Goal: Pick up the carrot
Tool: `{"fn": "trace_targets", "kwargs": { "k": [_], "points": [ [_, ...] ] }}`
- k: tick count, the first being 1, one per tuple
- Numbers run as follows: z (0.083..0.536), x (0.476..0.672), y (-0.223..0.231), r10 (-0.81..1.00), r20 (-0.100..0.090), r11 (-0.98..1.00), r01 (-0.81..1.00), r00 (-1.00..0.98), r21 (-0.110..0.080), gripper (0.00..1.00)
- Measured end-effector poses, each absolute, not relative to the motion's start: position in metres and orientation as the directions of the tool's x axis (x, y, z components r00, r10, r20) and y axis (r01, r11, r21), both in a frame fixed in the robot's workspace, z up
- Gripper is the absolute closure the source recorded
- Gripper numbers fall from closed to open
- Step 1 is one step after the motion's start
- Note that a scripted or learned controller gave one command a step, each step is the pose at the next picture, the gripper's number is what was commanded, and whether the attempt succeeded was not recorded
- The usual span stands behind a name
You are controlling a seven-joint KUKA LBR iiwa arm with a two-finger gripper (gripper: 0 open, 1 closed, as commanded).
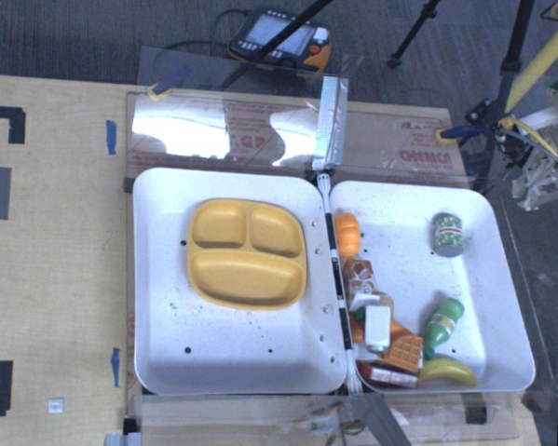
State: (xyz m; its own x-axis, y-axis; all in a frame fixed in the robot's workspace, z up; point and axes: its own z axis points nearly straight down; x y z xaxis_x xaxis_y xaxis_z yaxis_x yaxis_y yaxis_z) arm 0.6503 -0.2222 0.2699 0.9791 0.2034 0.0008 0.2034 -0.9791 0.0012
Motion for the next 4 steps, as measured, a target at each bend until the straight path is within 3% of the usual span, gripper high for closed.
{"fn": "trace_targets", "kwargs": {
  "k": [1, 2, 3, 4],
  "points": [
    [0.221, 0.652, -0.198, 0.203, -0.004, -0.979, 0.203, 0.979, -0.004, 1.00],
    [0.241, 0.654, -0.223, 0.417, 0.001, -0.909, 0.417, 0.909, 0.002, 1.00],
    [0.253, 0.657, -0.223, 0.207, 0.001, -0.978, 0.207, 0.978, 0.001, 1.00],
    [0.210, 0.645, -0.146, 0.242, -0.003, -0.970, 0.242, 0.970, -0.003, 1.00]
  ]
}}
